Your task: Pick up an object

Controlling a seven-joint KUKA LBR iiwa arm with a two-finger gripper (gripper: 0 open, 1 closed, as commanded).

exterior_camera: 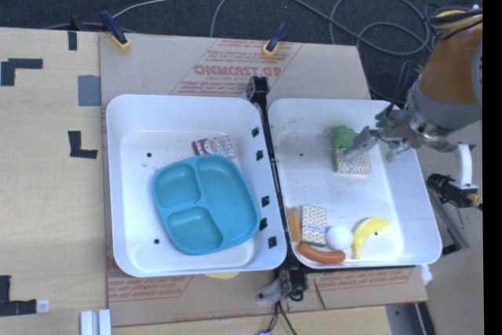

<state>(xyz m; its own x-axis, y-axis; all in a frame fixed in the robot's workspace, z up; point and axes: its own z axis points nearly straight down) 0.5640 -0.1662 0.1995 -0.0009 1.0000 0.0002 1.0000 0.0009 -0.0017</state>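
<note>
The gripper [362, 143] is hovering in the right bin [408, 196], its tips lying right over a small checkered packet [354, 163] beside a green object [342, 137]. I cannot tell whether it is released or clenched.

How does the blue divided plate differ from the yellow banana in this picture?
The blue divided plate lies in the left bin; the yellow banana lies in the right bin. The plate is far larger. The plate is flat and compartmented, the banana curved. Both rest untouched, apart from the gripper.
</note>
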